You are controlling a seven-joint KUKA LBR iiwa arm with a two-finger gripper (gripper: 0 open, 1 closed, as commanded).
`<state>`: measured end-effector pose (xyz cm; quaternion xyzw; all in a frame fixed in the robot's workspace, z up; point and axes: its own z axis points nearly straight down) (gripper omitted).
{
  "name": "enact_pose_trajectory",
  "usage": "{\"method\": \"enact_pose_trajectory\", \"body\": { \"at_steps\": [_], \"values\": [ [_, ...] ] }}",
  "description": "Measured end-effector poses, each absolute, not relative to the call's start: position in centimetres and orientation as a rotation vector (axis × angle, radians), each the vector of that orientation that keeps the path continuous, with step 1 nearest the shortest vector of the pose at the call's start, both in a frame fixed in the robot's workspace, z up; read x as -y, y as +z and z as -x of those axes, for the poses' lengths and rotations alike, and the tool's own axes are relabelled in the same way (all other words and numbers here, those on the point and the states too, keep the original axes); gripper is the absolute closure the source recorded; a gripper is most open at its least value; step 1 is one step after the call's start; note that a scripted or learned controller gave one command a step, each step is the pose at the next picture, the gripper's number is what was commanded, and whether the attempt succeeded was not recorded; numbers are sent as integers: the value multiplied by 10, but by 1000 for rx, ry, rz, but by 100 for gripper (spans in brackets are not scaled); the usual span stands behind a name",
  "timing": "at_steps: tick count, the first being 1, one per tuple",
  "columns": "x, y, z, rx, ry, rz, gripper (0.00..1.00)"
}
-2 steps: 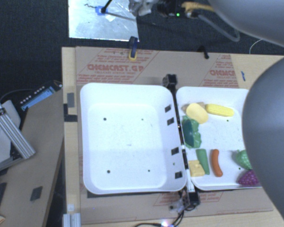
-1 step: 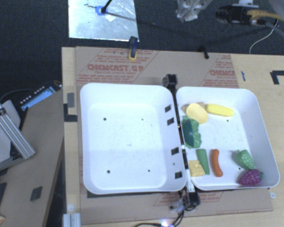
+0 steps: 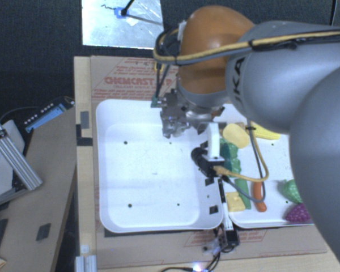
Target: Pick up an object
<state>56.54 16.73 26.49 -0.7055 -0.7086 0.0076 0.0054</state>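
**Gripper over left bin, toys in right bin**

Arm reaches in from the right, and its orange band sits above the far edge of the bins. Gripper hangs over the far right part of the left bin, close to the wall shared with the right bin. I cannot tell how far it is open or whether it has hold of anything (the wrist body hides the tips from this angle).

All the candidate objects lie in the right bin:
- yellow rounded piece at the far left
- green piece just in front of it, touching or nearly so
- orange carrot nearer the front
- yellow block by the front left corner
- purple grape cluster at the front, partly under the arm
- small green item just behind the grapes

Both bins rest on a cardboard sheet with red print.
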Motion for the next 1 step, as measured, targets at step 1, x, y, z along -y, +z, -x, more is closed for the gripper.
{"method": "enact_pose_trajectory", "body": {
  "at_steps": [1],
  "values": [
    [-238,209,-617,2231,-5,2212,100]
  ]
}}
